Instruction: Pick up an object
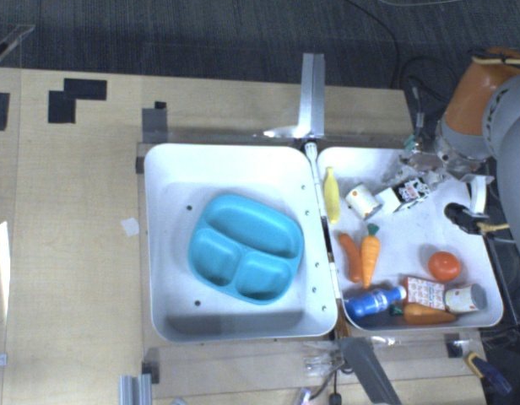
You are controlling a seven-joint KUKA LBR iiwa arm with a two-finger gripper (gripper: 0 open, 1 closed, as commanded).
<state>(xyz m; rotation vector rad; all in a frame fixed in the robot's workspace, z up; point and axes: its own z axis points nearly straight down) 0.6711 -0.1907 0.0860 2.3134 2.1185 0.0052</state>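
The end effector (pixel 409 186) sits low over the upper part of the right shallow white plastic bin (pixel 495 309), and whether it grips anything cannot be told, since its tip is a small dark-and-white blur. Just to its left lies a small white cylinder with an orange end (pixel 361 201), close to touching. Further left, a yellow plastic banana (pixel 331 194) lies along the bin's wall. Below are two orange plastic carrots (pixel 362 257), then a round orange fruit (pixel 445 266), a blue bottle (pixel 374 302) and a small printed box (pixel 425 292) near the lower edge, well apart from the end effector. The left white bin (pixel 163 226) holds a blue divided plastic tray (pixel 245 248). The grey arm (pixel 496 116) is cut off at the right.
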